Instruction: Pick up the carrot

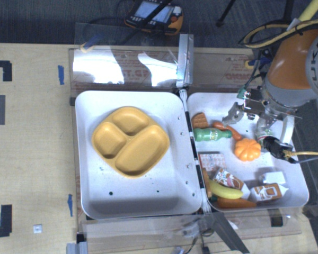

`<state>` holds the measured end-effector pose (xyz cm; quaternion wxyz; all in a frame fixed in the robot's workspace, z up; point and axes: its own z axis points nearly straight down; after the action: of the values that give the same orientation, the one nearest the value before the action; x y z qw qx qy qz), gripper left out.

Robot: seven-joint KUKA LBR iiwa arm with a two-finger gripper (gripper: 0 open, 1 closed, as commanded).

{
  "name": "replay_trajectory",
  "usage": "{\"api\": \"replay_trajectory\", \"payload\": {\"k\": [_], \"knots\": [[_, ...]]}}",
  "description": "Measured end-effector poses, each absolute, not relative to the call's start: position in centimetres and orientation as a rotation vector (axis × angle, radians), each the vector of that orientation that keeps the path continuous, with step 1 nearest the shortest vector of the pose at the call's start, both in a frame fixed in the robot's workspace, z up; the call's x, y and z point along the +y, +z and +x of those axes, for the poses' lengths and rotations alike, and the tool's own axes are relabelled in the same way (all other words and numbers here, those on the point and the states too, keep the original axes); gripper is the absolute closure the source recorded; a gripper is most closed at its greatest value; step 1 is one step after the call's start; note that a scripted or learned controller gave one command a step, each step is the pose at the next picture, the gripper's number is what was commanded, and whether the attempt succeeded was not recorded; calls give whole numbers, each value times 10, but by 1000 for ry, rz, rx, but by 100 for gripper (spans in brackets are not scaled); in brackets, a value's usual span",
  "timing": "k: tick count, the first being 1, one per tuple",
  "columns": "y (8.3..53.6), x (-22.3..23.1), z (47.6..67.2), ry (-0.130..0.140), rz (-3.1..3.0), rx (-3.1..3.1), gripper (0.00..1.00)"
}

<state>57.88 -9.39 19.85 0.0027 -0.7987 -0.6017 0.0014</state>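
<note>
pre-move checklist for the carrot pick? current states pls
1. Carrot located: ok, it lies in the right bin between the green bottle and the gripper.
2. Gripper above carrot: ok, it hangs over the carrot's right end.
3. Carrot in the grip: not ok, nothing shows between the fingers.
4. Finger opening: cannot tell, the wrist hardware blurs it.
5. Room around carrot: not ok, the bottle touches its lower side and the pumpkin sits close to its right end.
6. Carrot's far end free: cannot tell, a brown item lies at its left end.
</note>
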Motion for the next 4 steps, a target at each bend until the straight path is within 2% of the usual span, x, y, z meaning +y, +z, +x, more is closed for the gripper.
{"api": "replay_trajectory", "payload": {"k": [1, 2, 3, 4], "knots": [[110, -151, 527, 1, -2467, -1943, 0], [161, -173, 532, -2, -2277, -2171, 0], [86, -175, 551, -3, -2509, -1890, 0], [85, -191, 612, -5, -2376, -2052, 0]]}}
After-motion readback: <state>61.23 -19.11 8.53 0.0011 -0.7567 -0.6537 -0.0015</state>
